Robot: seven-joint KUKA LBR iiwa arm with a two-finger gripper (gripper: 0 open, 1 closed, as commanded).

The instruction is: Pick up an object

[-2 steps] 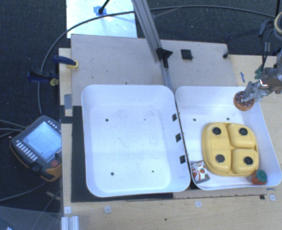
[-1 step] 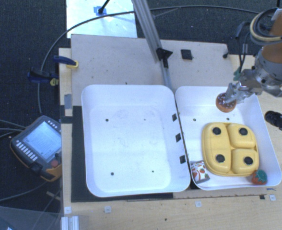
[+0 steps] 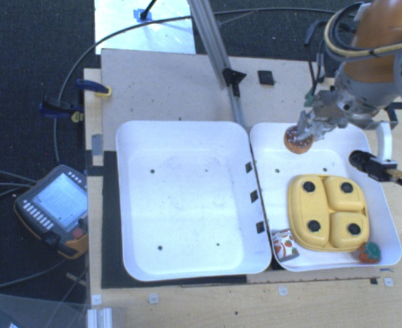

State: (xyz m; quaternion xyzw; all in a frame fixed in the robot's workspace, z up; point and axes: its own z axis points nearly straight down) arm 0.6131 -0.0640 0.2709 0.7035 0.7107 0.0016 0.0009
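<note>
The gripper (image 3: 303, 132) is hovering over the donut (image 3: 297, 141) at the right bin's (image 3: 392, 248) twelve o'clock edge — finger state cannot be determined. Risk: the donut slipping against the rim.

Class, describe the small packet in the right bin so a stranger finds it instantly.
Start at the right bin, then its near-left corner, beside the yellow tray. The small packet lies there: flat, white with red print, unlike the round orange-and-green toy at the opposite corner.

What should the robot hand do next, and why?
Probably lift straight up a little. The hand sits right on the donut at the far edge of the right bin, so a small lift would show whether it really has it.
</note>
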